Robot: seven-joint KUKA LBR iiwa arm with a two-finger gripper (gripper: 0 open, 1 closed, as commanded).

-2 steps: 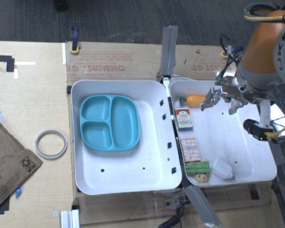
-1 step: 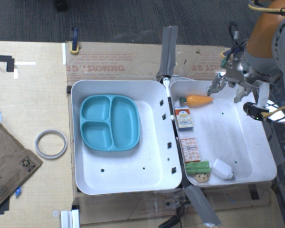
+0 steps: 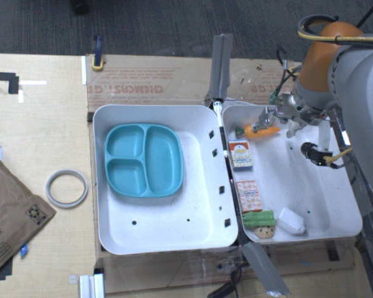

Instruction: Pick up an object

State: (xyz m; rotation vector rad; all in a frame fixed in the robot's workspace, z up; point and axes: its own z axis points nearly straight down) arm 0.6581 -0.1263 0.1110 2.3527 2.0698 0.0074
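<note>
My gripper (image 3: 278,118) hangs low over the far end of the right bin (image 3: 336,197), below the arm's orange band. An orange carrot-like toy (image 3: 265,131) lies just to its left, touching or very close to it; I cannot tell whether it is gripped. Further along the right bin's left side lie a small red-and-white box (image 3: 240,154), a red patterned packet (image 3: 248,195), a green item (image 3: 258,218), a brown cookie-like piece (image 3: 265,231) and a white block (image 3: 291,220). In the left bin (image 3: 174,228) rests a blue divided plate (image 3: 144,160).
A grey tape ring (image 3: 66,187) and a brown cardboard box (image 3: 6,210) sit on the wooden bench left of the bins. Grey brackets (image 3: 221,67) stand on the divide between the bins. A black cable loop (image 3: 314,152) hangs from the wrist.
</note>
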